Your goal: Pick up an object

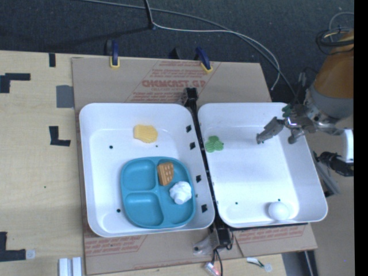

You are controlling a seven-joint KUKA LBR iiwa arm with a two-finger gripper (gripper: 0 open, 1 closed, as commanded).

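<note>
Open metal claw point(278, 132) above smooth white bin point(253, 171) holding leafy green toy point(214, 144).

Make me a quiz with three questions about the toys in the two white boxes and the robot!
1. Where is the small green leafy toy?
A. in the blue tray
B. in the right white bin, by its left wall
C. on the cardboard

2. How many things lie in the blue divided plastic tray?
A. two
B. none
C. four

3. What is between the fingers of the robot's hand?
A. the white ball
B. the yellow lump
C. nothing

Answers:
1. B, it sits in the right white bin beside the middle divider.
2. A, a tan waffle-like piece and a white crumpled lump.
3. C, the fingers hang spread above bare bin floor.
</note>
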